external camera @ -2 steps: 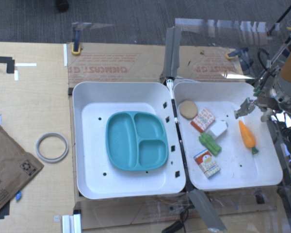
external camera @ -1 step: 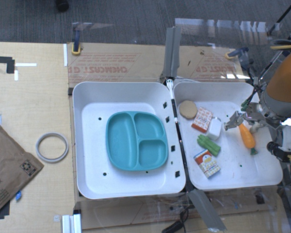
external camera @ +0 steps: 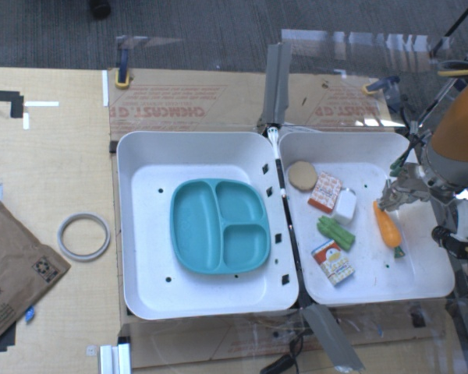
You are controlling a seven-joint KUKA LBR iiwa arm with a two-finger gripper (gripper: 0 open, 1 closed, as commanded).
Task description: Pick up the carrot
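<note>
An orange carrot (external camera: pixel 388 226) with a small green end lies at a slant in the right bin (external camera: pixel 421 285), near its right side. My gripper (external camera: pixel 391 196) hangs just above the carrot's upper end, at the bin's right wall. Its dark fingertips point down and left toward the carrot. The carrot rests on the bin floor, and nothing sits between the fingers.
The right bin also holds a round tan cookie (external camera: pixel 302 175), a red-and-white box (external camera: pixel 325 192), a white block (external camera: pixel 345 205), a green vegetable (external camera: pixel 335 232) and a small carton (external camera: pixel 332 262). A teal divided plate (external camera: pixel 218 226) lies in the left bin (external camera: pixel 144 170). A tape ring (external camera: pixel 83 235) rests on the bench.
</note>
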